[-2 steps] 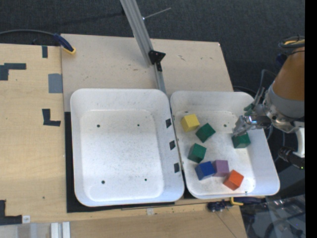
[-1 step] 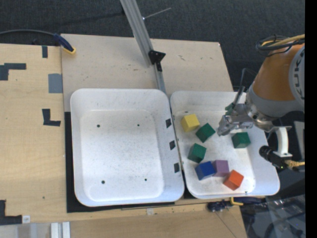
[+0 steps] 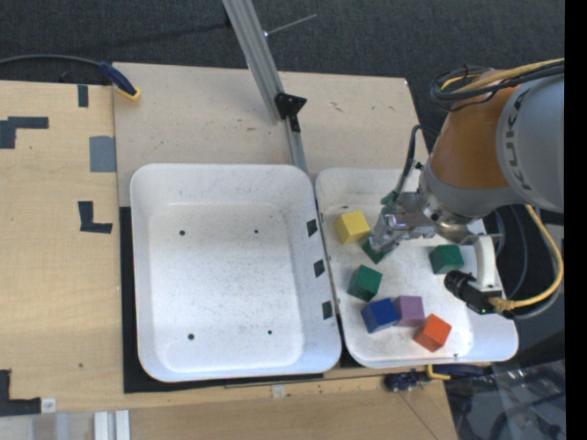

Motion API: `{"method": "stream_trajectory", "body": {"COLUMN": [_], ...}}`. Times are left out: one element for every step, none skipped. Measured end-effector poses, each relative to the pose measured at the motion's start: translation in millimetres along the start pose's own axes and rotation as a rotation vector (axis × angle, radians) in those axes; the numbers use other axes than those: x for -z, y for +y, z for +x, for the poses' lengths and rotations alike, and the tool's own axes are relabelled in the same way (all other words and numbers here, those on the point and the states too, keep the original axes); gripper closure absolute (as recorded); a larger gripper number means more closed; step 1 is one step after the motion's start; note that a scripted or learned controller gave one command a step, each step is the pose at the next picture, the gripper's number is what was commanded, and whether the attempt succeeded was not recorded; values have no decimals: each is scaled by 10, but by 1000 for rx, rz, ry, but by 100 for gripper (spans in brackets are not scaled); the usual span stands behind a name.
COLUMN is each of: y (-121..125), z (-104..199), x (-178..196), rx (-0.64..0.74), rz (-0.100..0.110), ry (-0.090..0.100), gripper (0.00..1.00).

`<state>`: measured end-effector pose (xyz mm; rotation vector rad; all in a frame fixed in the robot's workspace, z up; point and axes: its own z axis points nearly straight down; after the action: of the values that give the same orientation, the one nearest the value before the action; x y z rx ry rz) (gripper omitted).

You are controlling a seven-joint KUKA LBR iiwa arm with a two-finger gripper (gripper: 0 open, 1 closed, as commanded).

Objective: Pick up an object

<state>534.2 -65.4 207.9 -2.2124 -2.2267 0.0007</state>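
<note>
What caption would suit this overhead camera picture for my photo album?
Robot arm's gripper lowered among colored blocks in the right bin, beside a yellow block; left bin alongside.

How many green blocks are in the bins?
2 for certain, both in the right bin: one green block near the middle, above the blue one, another toward the right side. A dark green bit under the gripper may be a third.

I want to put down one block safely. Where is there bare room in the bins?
The left bin has a wide bare floor between its walls. The right bin is crowded: the claw beside the yellow block, other blocks along the near edge.
</note>
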Motion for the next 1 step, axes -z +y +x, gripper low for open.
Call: {"method": "stream_trajectory", "body": {"y": [94], "z": [528], "x": [-62], "rx": [1], "rz": [0], "ry": [0], "gripper": [100]}}
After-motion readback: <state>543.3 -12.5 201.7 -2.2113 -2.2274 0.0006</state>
